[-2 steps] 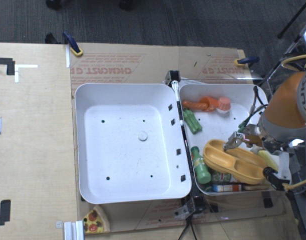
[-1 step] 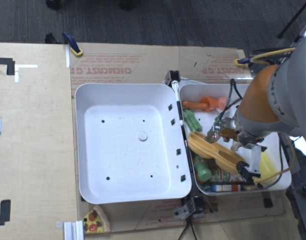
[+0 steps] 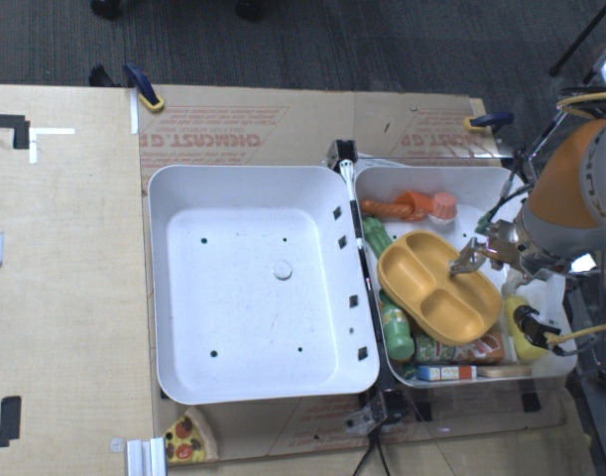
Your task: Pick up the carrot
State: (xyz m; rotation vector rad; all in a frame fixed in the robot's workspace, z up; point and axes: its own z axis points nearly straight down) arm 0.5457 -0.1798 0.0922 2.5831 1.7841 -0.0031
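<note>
Dark carpet rings my bench, two white bins side by side; the carrot lies at the back of the right bin, well apart from my gripper, which hovers over the yellow divided dish, and I cannot tell its opening. Carrot runs roughly left-right, thick end toward a pinkish piece. I judge it light, stiff, smooth plastic; I'd grip mid-body, across its axis

Two white bins, one carrot, one yellow divided plate
</note>
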